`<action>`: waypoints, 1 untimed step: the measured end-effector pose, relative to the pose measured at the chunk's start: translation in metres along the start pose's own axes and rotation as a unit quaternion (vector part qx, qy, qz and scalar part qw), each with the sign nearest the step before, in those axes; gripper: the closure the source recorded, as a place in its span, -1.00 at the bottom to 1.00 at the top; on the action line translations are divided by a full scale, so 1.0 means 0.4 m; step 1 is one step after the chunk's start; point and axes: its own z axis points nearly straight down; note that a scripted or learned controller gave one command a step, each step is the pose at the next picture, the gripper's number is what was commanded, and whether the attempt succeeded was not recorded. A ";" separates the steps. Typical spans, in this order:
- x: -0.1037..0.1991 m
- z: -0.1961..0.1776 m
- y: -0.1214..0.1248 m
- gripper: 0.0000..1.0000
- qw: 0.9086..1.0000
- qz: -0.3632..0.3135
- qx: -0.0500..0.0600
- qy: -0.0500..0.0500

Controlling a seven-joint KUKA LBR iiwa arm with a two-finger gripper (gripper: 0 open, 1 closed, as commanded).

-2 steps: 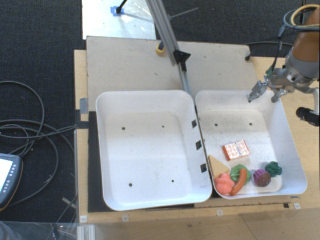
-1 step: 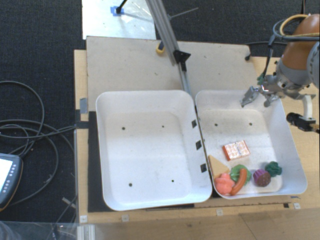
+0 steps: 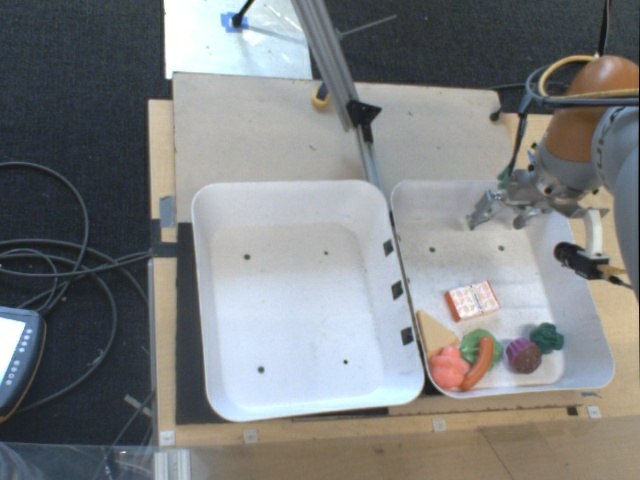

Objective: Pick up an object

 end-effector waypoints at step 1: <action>-0.002 -0.040 0.007 1.00 1.000 -0.002 -0.004 -0.002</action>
